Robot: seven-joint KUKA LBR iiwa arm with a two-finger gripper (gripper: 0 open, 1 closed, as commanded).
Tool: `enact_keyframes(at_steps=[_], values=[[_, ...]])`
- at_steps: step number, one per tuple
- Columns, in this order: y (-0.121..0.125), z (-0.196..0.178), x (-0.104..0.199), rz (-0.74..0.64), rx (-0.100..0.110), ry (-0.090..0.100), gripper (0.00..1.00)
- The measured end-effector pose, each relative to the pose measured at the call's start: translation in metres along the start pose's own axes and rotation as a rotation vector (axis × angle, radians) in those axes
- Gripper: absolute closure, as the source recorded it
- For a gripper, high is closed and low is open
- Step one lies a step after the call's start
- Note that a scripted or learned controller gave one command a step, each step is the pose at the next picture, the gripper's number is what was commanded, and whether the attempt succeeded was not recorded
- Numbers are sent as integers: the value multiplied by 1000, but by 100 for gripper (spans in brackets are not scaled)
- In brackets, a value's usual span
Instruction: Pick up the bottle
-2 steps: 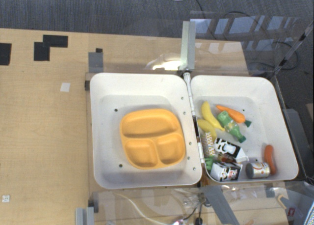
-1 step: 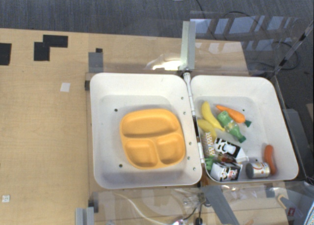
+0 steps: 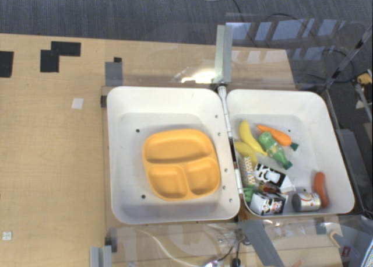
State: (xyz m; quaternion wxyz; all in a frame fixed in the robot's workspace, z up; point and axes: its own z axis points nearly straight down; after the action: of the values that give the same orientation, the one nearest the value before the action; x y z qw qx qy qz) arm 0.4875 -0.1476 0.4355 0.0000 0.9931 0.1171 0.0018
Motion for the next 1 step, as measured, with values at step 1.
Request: enact_keyframes(at_steps=[1], values=[[57,59,-11,31,-1,-1,0]])
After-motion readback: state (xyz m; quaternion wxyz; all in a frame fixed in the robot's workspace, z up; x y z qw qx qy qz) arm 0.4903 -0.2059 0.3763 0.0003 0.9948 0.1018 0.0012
